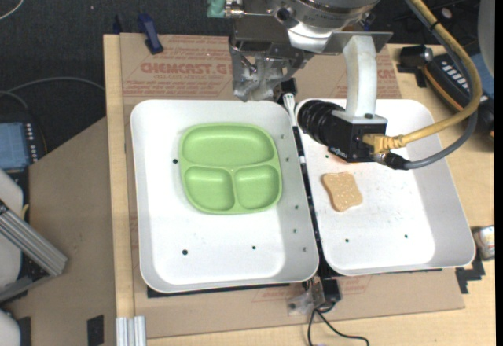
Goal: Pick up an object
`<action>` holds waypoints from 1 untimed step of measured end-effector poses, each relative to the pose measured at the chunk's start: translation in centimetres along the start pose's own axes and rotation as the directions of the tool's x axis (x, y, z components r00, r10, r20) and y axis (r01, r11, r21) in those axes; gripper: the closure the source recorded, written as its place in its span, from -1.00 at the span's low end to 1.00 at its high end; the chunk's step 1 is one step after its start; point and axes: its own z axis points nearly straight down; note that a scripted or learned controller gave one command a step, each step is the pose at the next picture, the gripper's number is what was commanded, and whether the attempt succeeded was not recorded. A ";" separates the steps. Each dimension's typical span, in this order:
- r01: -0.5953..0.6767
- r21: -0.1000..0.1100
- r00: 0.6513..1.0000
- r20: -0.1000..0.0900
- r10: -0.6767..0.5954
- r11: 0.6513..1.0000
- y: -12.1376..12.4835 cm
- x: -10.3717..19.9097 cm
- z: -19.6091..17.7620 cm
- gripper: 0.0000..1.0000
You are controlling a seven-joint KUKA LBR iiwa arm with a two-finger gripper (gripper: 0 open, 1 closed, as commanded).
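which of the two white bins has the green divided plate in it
The left shallow white bin holds the green three-compartment plastic plate. The right shallow white bin holds a tan slice of toy bread instead.

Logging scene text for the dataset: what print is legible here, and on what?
"CHEMCAST" in red, followed by letters I can't make out: on the brown protective paper of the board under the bins, top left.
The same red print repeats in rows across that paper, too faint to read.
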 end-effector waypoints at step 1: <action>-0.010 0.007 1.000 0.005 0.010 1.000 0.0 -3.4 7.7 1.00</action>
